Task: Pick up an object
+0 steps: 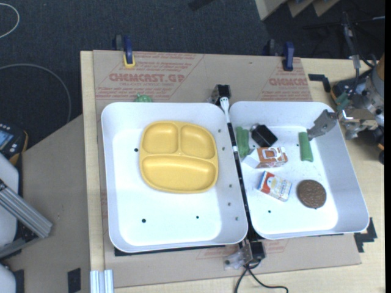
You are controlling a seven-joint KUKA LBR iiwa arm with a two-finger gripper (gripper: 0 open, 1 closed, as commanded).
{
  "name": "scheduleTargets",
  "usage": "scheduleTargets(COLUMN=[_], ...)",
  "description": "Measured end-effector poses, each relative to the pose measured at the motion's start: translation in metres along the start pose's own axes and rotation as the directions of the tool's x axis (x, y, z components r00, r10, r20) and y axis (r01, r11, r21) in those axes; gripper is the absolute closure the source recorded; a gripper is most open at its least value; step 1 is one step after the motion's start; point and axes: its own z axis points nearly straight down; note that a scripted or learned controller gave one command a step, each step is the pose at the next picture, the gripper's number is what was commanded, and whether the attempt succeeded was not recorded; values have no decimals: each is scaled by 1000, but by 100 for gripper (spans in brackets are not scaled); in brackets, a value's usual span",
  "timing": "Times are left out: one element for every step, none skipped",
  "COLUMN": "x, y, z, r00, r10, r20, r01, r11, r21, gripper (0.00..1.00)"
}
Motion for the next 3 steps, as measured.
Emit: scheduleTargets(x=[0,69,122], y=[1,-36,-60], z=[-11,50,45], r00=[1000,1000,1000], r10=[-1,-6,-5], r20=[1,-5,-4], r01=[1,6,5], r11=[1000,1000,1000], r21=[-3,11,5], gripper=[100,100,100])
